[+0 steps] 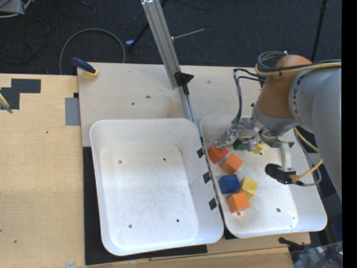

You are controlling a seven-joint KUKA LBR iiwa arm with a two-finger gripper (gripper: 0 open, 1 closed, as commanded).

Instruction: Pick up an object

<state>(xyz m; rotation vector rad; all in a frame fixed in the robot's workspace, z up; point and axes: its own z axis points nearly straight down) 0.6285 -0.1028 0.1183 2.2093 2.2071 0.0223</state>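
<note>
The right bin holds several blocks bunched near its left wall. A red-orange block lies farthest back, with an orange block just in front of it. Closer to the front come a blue block, a yellow block and another orange block. My gripper hangs low over the back of this bin, just right of and behind the red-orange block. A small green piece and a small yellow piece sit right under the gripper; whether either is held is unclear.
The left bin sits beside the right one, with black clips along the shared wall. A slanted aluminium bar with a black clamp rises behind the bins. Bare floor shows in the right bin's front right.
</note>
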